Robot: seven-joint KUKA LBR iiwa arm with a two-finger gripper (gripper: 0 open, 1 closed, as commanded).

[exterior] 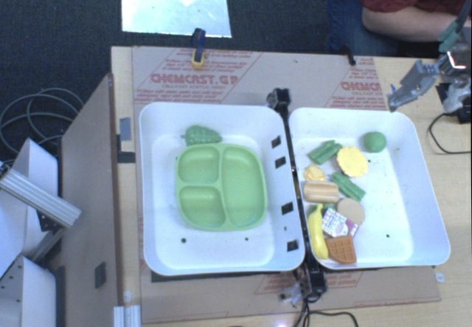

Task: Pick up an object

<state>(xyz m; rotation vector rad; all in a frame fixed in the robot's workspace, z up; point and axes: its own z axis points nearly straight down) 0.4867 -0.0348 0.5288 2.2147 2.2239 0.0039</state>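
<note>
At the near edge of the right bin [413, 244] lies a heap of toy food pressed against the divider: a waffle-like brown piece [341, 249], a yellow banana [316, 233], a small printed packet [334, 224] and a tan round piece [352, 211]. A little farther are a hot dog bun [320, 191], a green strip [347, 187], a yellow round slice [352, 162], another green pod [324, 150] and, apart from the others, a green ball [375, 142]. The left bin [158, 244] holds a green divided plate [221, 187] with a leafy green piece [202, 135] touching its far rim. Beyond the right bin's far corner, the gripper [414, 83] hangs outside the bin at the right, tilted; I cannot tell if it is apart or together. I judge the picking has not begun: nothing is held, and the arm is in a waiting pose. The next move asks it to come over the right bin and descend on one item; the green ball, standing alone, seems the easiest, but it may roll.
</note>
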